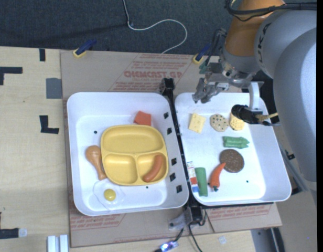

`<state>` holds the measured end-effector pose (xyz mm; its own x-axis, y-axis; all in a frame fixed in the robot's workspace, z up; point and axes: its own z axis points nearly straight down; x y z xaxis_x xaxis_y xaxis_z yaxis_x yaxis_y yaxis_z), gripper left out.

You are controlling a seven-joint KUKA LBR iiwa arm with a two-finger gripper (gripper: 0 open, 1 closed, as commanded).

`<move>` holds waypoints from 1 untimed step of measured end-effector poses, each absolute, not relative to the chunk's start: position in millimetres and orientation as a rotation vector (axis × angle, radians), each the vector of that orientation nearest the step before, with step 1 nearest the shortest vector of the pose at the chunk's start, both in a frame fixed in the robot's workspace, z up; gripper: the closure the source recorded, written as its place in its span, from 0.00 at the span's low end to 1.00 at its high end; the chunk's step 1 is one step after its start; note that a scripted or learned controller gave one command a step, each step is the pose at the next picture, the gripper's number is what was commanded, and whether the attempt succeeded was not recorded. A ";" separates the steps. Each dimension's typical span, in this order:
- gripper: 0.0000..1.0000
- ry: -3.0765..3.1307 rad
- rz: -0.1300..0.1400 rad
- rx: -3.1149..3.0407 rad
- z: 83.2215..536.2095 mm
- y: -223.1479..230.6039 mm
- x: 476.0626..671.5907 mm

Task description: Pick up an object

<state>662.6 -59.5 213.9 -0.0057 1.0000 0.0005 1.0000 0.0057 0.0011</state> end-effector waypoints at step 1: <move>1.00 2.222 -0.002 2.220 221.8 -57.0 665.9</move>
<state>665.9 -57.0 221.8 -0.0008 1.0000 -0.0014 1.0000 0.0008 0.0001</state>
